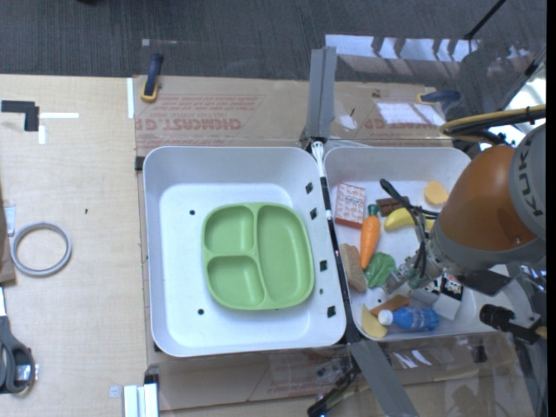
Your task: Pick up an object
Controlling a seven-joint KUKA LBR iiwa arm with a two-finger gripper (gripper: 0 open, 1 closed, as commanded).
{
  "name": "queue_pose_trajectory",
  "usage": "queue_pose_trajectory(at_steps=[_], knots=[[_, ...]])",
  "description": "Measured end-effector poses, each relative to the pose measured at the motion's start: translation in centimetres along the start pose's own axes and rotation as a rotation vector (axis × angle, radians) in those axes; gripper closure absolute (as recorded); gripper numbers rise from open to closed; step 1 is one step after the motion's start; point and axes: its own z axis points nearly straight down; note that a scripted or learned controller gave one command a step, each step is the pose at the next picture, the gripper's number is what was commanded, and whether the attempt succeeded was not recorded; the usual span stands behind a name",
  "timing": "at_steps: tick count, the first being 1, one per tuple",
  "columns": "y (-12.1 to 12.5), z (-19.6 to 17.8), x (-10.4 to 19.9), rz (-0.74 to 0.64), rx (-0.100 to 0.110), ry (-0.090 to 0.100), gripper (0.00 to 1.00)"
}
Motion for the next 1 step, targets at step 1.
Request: queue_pose_trajectory(at_steps=[1], knots=[[1.99,-9.13,3.65,0.301,0.000,-0.002,1.00]])
